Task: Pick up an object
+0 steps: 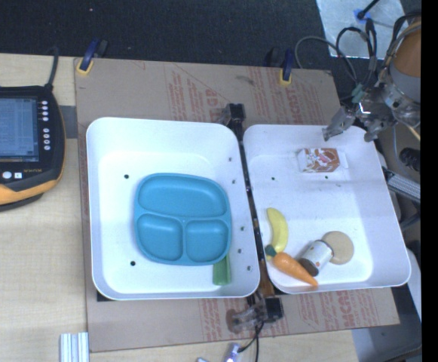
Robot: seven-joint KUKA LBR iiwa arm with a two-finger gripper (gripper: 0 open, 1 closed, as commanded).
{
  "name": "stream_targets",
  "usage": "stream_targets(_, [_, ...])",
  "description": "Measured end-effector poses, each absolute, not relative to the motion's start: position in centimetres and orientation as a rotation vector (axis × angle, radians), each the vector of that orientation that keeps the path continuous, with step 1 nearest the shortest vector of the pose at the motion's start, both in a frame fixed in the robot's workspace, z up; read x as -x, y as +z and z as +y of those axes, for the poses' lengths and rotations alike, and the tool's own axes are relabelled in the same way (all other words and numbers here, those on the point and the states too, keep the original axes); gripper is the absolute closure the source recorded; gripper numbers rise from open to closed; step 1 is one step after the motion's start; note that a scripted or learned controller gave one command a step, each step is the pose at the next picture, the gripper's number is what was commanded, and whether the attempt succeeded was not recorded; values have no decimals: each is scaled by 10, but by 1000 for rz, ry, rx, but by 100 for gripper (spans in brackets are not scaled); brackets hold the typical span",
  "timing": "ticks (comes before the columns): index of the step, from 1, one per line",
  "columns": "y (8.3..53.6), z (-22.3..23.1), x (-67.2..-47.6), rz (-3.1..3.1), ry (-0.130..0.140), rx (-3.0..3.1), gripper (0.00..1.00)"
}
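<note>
My gripper [352, 130] hangs over the far right corner of the right bin [369, 202], its two fingers spread apart with nothing between them. Just below and left of it a small red-and-white packet [319, 159] lies flat on the bin floor. Near the bin's front edge lie a yellow banana [277, 229], an orange carrot [294, 268], a small silver can [316, 255] on its side and a tan round disc [338, 247].
The left bin [113, 194] holds a blue divided plate [182, 218] and a green piece [221, 271] at its front right. A teach pendant [11, 142] lies on the bench at the far left. Cables hang behind the arm at top right.
</note>
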State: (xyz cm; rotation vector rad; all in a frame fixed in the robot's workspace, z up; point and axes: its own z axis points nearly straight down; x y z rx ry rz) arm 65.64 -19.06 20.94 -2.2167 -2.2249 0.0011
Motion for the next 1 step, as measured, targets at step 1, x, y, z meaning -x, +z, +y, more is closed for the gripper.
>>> stream_targets(1, [217, -165, -654, -2223, 3, 2214, 0])
